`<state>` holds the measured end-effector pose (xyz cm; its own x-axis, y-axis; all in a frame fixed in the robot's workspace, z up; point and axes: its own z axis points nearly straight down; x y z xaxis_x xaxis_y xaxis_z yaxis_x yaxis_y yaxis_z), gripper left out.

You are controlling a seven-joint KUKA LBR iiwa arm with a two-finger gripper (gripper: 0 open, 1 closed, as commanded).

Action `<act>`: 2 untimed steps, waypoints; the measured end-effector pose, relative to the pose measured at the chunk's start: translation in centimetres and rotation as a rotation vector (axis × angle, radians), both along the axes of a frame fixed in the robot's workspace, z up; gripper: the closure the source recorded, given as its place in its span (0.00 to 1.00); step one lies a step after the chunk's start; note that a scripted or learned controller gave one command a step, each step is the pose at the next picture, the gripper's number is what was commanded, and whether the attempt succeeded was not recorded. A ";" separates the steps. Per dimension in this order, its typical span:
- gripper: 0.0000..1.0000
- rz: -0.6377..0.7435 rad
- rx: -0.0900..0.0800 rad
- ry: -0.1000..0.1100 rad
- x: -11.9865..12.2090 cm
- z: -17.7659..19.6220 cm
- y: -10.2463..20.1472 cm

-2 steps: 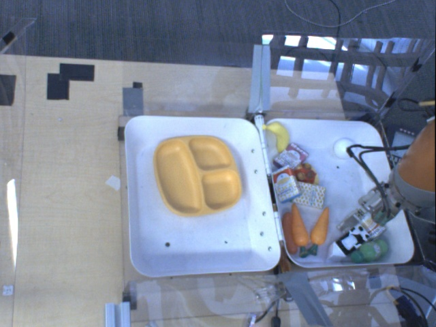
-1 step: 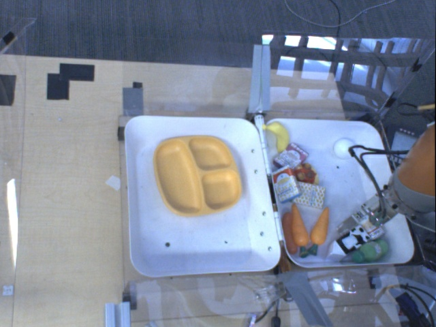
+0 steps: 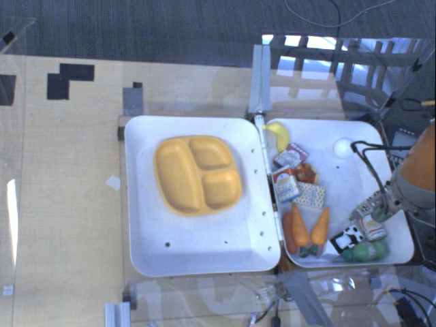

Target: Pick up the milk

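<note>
— Metal gripper [image 3: 371, 210], low in the right bin [image 3: 381, 131] near its near right corner. Whether it grips anything, I cannot tell.

— And the arm [image 3: 417, 176]?

— Comes in from the right edge, orange band above the wrist, reaching down and left.

— Where is the milk?

— The milk carton [image 3: 349, 239], black-and-white patched, lies just near-left of the gripper, beside a green vegetable [image 3: 364, 252]. Its long axis runs left-near to right-far.

— Left bin [image 3: 204, 261]?

— Holds a yellow tray [image 3: 197, 174].
</note>
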<state>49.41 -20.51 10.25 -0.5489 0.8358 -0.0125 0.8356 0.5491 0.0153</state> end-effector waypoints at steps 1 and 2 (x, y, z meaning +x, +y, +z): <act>1.00 0.078 -0.001 0.011 7.4 0.7 0.1; 0.00 0.078 -0.001 0.011 7.4 0.7 0.0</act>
